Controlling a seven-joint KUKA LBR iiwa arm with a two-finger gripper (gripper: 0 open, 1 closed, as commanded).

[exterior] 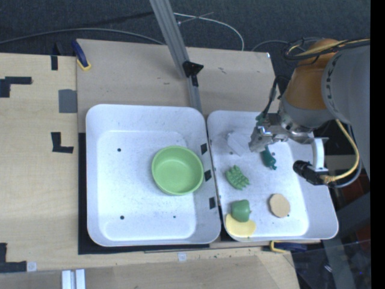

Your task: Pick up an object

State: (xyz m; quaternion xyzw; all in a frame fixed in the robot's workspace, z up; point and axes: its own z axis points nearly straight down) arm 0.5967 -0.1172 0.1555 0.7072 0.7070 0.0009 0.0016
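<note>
Objects for picking lie across two shallow white bins, which I describe from left to right as seen on my remote feed. I see the left bin (pixel 102 161) holding a single light green bowl (pixel 177 170), upright, resting right of the bin's centre and near the wall shared with its neighbour. The right bin (pixel 319 221) holds several small items. A pale, nearly clear piece (pixel 233 142) lies in its upper left part. Below it sits a ridged green toy (pixel 237 177), and lower still a rounded green piece (pixel 240 209) rests touching a yellow piece (pixel 240 226) at the bin's near wall. A dark teal object (pixel 268 159) lies just below the gripper (pixel 262 138), right of the ridged toy. A round tan disc (pixel 279 205) sits apart, toward the bin's lower right. The gripper hangs over the upper middle of the right bin, on the grey arm (pixel 349 83) with its orange band (pixel 310 77). I cannot tell how far its jaws are parted, nor whether it has hold of anything.
</note>
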